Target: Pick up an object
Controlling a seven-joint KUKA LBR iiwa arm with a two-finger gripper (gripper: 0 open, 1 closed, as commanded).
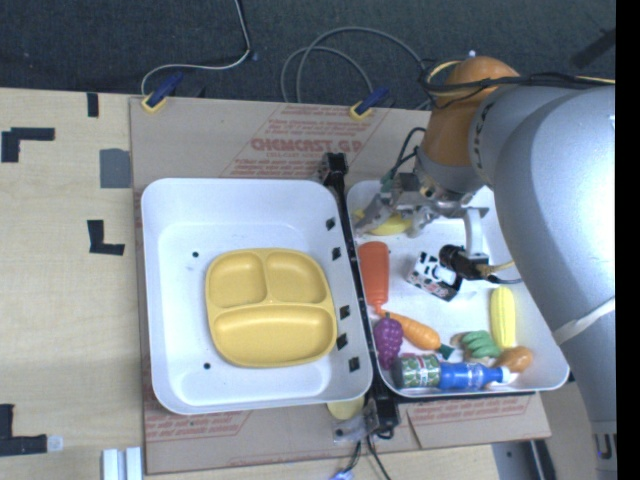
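Two bins are seen; the claw (392, 208) is lowered over a banana (392, 227) in the right bin (545, 368), its grip impossible to tell.

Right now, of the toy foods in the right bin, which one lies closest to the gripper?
The yellow banana at the bin's far end, right under the gripper. The orange sausage, carrot, corn and grapes lie farther toward the camera.

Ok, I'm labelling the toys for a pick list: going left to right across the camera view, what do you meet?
Yellow divided plate → orange sausage → black-and-white toy → corn cob. The items bunched along the right bin's near edge overlap too much to order.
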